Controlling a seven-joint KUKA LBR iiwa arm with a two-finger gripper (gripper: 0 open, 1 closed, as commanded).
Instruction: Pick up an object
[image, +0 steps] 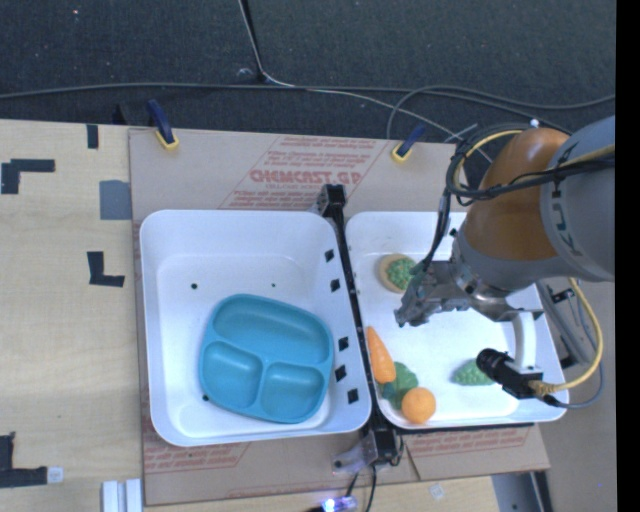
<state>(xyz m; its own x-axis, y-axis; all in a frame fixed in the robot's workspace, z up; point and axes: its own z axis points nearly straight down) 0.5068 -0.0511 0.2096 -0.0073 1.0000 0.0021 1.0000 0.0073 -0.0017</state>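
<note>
Hiding gripper (412, 312) fingers (blurred), cookie (396, 271) half-covered

Left bin (160, 300): divided tray (265, 357) toward its front edge. Right bin (440, 225): carrot (380, 356) along its left wall, round fruit (419, 404) near its front edge, gripper (415, 307) over its middle.

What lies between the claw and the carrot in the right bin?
In the camera view, only bare white bin floor lies between the claw and the carrot. The tan piece with the green top sits above that stretch, not in it.
</note>
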